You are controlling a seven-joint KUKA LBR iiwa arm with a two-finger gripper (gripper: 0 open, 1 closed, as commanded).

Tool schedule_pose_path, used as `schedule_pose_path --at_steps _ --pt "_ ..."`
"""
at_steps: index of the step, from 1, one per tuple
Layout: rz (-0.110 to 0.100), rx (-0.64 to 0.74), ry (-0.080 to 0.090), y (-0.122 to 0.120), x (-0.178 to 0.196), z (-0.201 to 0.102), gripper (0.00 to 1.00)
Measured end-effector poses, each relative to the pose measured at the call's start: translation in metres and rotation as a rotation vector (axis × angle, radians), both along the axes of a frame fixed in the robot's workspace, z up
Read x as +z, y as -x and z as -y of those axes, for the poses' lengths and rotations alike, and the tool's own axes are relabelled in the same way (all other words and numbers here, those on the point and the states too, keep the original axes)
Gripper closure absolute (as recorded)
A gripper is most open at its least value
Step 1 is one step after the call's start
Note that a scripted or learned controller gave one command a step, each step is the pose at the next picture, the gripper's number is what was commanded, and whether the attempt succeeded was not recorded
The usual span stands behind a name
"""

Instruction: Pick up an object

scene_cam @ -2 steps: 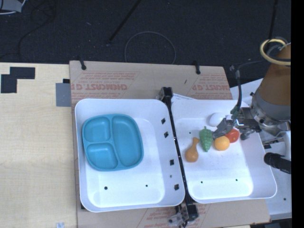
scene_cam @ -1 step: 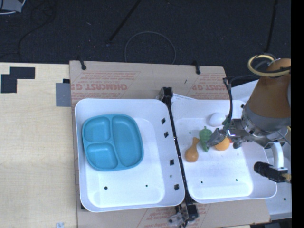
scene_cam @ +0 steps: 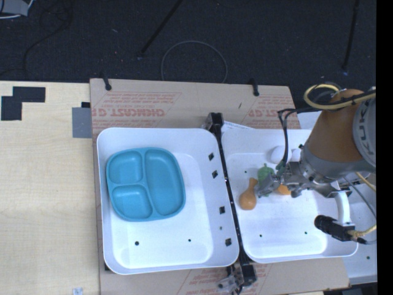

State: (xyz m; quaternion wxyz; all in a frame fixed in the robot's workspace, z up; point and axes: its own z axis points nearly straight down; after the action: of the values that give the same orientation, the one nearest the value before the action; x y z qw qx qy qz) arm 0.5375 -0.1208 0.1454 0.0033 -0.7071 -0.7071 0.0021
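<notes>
Claw (scene_cam: 274, 186) low in the right bin (scene_cam: 288, 247), down among small objects; spread or pressed together, not possible to tell. Just beside its tip on the side of the other bin, an orange pear-shaped piece (scene_cam: 247, 196); a green piece (scene_cam: 265, 173) touching near the tip. Well apart, in the left bin (scene_cam: 153, 251), a blue divided plate (scene_cam: 145, 183)

Mirrored red print, not clearly readable, on the cardboard sheet (scene_cam: 184, 106) beneath the bins.
</notes>
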Motion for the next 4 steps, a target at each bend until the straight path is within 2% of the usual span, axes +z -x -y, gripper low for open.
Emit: schedule_pose_path --at_steps 1,2,4 --pt "0.002 -0.002 0.003 0.001 -0.053 0.0 0.0" --pt "0.002 -0.008 0.001 0.001 -0.041 0.001 1.0" --pt "0.01 -0.007 0.002 0.016 0.065 0.016 1.0"
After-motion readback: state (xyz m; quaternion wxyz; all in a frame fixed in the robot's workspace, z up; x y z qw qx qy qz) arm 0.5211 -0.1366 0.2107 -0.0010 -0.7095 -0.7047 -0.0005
